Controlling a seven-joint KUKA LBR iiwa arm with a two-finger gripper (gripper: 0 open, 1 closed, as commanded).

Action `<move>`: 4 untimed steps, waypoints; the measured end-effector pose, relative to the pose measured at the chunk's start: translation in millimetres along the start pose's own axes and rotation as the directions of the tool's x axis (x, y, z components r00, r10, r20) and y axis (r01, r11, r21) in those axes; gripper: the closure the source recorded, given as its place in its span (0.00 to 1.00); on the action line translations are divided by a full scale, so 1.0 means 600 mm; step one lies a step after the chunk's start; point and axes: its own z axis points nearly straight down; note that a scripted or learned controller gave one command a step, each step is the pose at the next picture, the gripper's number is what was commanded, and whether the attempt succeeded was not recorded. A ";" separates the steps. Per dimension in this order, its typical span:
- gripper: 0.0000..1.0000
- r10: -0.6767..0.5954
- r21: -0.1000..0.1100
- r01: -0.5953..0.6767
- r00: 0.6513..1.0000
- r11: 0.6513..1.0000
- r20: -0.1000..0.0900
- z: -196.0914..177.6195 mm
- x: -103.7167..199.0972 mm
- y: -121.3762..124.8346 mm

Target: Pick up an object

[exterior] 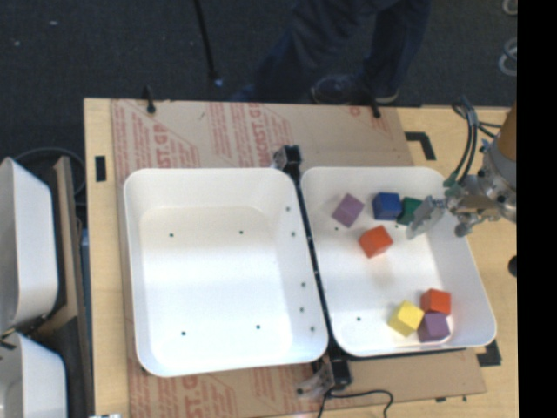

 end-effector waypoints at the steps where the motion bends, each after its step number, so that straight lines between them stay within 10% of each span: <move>1: 0.00 0.000 -0.004 0.000 1.000 1.000 0.001 -0.003 0.000 0.001; 4: 0.00 -0.001 0.001 0.001 1.000 1.000 0.000 0.232 0.016 -0.011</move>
